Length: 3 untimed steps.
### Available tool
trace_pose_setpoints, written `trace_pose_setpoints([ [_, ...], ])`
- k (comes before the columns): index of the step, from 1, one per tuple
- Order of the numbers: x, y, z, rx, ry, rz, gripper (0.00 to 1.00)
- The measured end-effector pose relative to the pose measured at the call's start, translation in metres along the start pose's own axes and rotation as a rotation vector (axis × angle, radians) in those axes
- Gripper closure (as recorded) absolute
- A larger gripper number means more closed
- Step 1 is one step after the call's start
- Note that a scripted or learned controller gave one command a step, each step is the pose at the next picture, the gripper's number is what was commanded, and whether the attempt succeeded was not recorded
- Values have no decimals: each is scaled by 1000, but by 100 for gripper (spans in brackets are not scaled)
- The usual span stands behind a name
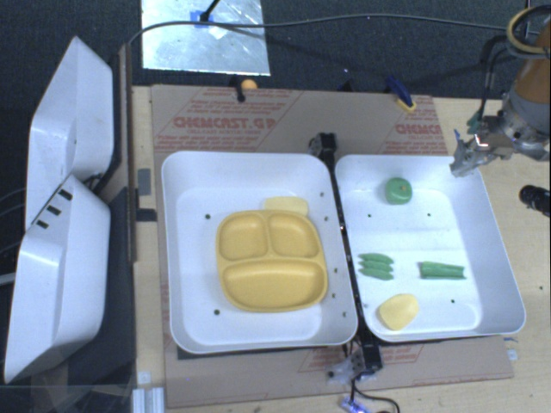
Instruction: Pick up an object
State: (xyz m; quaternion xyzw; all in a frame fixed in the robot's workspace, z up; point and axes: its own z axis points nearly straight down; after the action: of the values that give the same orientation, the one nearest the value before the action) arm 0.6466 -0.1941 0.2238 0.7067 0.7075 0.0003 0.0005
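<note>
The right bin (pixel 495 256) holds a round green object (pixel 398 190) near its back, two green bean-like pieces (pixel 375 266) (pixel 442 270) in the middle, and a pale yellow lump (pixel 399 311) at the front. My gripper (pixel 467 159) hangs at the arm's tip over the right bin's far right corner, well right of the round green object. Nothing shows between its fingers.
The left bin (pixel 185 231) holds a yellow divided tray (pixel 271 261) with a pale yellow slab (pixel 287 205) behind it. White housings (pixel 65 222) stand at the left. A shiny metal sheet (pixel 204 24) lies beyond the bins, with cables across the dark floor.
</note>
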Motion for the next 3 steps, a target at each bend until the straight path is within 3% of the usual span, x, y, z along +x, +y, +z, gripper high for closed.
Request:
trace_pose_setpoints([
  [3,157,-38,11,1,1,-3,100],
])
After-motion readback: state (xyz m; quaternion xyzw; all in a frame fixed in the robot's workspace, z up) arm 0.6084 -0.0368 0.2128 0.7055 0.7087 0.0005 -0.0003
